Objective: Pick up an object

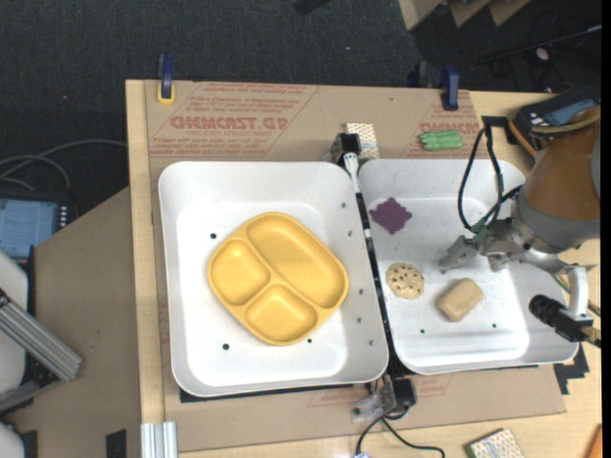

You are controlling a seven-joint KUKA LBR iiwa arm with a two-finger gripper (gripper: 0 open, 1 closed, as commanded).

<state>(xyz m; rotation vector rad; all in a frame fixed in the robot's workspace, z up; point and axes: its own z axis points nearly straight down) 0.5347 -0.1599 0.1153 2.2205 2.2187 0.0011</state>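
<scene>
I see two bins side by side on the counter (239, 113). The left bin (181, 256) holds a divided plate (277, 277) near its middle. In the right bin (430, 346), a cookie (405, 280) lies at the left edge, a block (460, 300) just to its right, and a flat scrap (390, 215) above them. The hand (474, 253) sits just above the block, reaching in from the frame's right.

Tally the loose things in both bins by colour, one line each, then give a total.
Yellow: 1, the divided plate in the left bin.
Purple: 1, the flat piece in the right bin.
Tan: 2, the cookie and the block, same bin.
Total: 4
</scene>
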